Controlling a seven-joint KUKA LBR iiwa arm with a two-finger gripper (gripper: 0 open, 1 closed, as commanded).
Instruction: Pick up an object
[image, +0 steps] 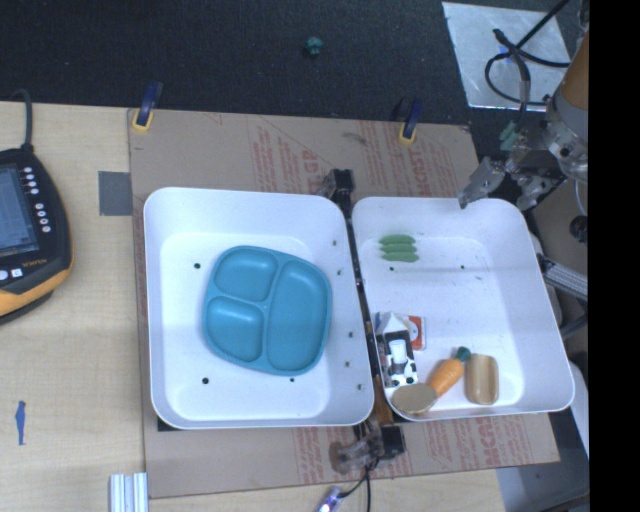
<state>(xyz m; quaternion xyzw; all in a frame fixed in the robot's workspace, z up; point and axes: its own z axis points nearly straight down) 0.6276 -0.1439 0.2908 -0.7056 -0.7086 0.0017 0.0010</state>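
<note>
Toy carrot (447, 375) lies in the right bin's (520, 300) near corner, well apart from the open, empty gripper (490, 180), arm cut off.

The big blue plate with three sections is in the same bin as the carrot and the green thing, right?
Not quite. The camera view shows the blue plate alone in the left bin. The carrot and the green thing lie in the right bin.

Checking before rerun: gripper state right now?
Gripper: open, holding nothing, above the right bin's far corner.
</note>
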